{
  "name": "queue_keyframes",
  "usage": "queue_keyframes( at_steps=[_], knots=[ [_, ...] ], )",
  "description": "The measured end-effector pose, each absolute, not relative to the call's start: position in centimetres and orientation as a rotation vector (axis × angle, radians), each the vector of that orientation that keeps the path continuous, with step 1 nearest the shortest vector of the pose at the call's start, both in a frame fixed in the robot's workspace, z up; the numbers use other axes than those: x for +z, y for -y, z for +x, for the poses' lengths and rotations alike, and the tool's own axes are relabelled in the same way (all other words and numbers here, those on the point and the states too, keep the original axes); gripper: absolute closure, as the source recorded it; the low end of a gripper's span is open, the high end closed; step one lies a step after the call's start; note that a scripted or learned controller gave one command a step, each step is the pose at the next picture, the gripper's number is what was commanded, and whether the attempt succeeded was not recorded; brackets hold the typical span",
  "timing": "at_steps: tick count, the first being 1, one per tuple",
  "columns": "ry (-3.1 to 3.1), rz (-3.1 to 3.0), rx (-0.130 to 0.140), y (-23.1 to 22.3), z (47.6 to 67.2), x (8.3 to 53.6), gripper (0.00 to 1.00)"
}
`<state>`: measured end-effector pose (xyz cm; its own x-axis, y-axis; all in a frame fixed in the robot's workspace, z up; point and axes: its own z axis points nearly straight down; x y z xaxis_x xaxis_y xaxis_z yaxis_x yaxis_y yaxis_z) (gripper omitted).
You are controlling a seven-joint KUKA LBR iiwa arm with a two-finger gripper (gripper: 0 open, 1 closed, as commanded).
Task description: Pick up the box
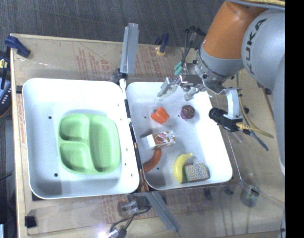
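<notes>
The box (160,139) is a small carton, white at one end and printed red-brown at the other. It lies on its side in the middle of the right bin (218,148). My gripper (177,91) hangs over the far end of that bin, well beyond the box and apart from it. It is open, and nothing sits between its two metal fingers (164,89).
The right bin also holds an orange piece (160,115), a dark round piece (188,112), a brown sausage (152,159), a yellow banana (180,166) and a speckled block (197,172). A green divided tray (89,143) lies in the left bin (37,108).
</notes>
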<state>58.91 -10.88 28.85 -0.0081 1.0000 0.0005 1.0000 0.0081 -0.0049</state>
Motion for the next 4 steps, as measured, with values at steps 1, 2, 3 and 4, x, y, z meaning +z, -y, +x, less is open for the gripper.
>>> queue_keyframes(
  at_steps=[1, 2, 3, 4],
  knots=[
    [2.339, -2.093, 0.003, 16.8, 53.6, 24.4, 0.00],
    [2.456, -1.992, -0.015, 18.5, 54.3, 11.6, 0.00],
    [2.476, -1.972, -0.022, 21.0, 60.8, 11.0, 0.00],
    [2.461, -1.951, 0.003, 11.2, 60.5, 16.1, 0.00]
  ],
)
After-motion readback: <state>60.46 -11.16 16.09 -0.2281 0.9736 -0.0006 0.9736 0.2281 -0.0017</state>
